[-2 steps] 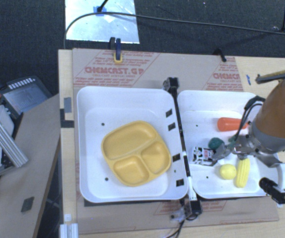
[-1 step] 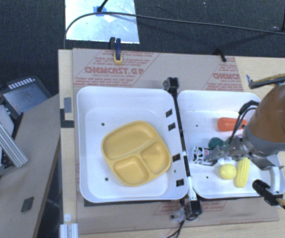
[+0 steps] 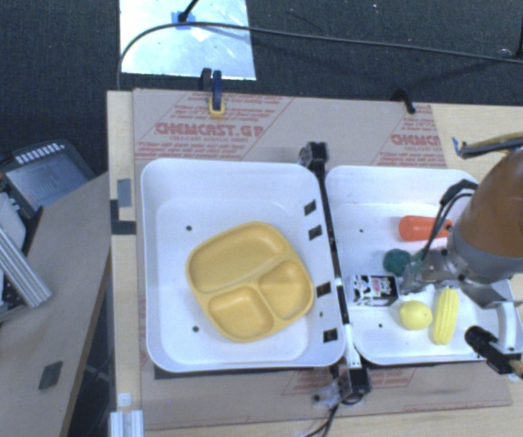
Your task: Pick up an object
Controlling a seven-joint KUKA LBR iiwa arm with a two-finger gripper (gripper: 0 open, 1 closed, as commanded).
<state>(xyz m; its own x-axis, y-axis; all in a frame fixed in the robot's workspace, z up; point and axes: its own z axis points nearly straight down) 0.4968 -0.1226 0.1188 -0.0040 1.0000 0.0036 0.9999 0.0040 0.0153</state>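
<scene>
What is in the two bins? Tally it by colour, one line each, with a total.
Yellow: 3 (divided plate, lemon, corn cob)
Orange: 1 (carrot)
Green: 1 (round piece)
Black and white: 1 (small card)
Total: 6

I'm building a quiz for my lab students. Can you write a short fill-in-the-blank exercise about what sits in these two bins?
1. The yellow divided tray lies in the ____ bin as the camera sees it.
2. That tray has ____ compartments.
3. In the right bin, the lemon lies beside the corn cob, and both are ____ in colour.
4. The carrot lies nearer the ____ edge of the picture than the lemon.

Missing words: left; three; yellow; top
</scene>
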